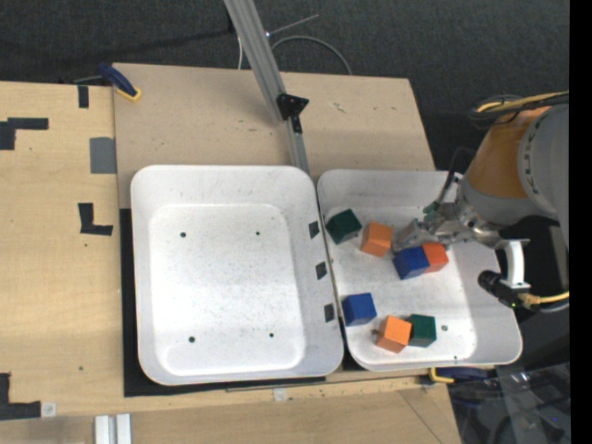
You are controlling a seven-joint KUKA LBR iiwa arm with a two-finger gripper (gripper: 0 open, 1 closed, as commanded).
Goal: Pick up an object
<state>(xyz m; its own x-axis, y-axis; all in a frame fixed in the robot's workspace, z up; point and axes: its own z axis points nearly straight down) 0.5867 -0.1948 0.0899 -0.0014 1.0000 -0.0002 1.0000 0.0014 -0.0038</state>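
On the wooden surface (231,109), the gripper (413,236) is low in the right bin (388,188) among blocks, touching the blue block (410,264); its grasp cannot be told, so nothing is yet lifted.

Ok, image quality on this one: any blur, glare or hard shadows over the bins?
Camera view: light is even and soft, with no hard shadows. The left bin looks bright but keeps its speckle. The blocks in the right bin are slightly soft-edged, and the gripper is smeared, its fingers unreadable.
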